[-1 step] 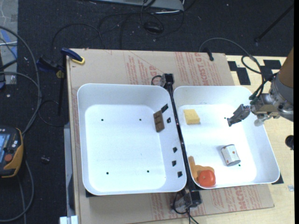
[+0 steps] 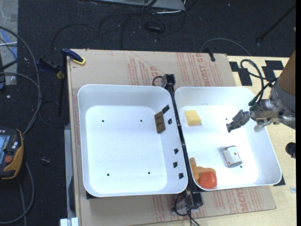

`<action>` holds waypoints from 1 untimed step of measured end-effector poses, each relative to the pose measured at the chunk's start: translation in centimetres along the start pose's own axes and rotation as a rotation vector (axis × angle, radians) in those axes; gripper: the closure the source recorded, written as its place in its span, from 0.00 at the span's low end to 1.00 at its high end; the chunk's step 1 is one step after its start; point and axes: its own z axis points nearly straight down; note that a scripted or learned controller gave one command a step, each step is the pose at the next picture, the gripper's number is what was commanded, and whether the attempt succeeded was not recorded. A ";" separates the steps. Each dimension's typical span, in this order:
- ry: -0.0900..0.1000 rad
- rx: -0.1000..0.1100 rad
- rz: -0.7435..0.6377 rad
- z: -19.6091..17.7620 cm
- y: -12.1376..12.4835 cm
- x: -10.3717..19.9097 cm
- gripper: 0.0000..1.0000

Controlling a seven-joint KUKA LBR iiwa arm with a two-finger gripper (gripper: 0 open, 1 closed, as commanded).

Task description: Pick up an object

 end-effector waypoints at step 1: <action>0.001 0.002 0.000 1.8 3.7 0.2 0.00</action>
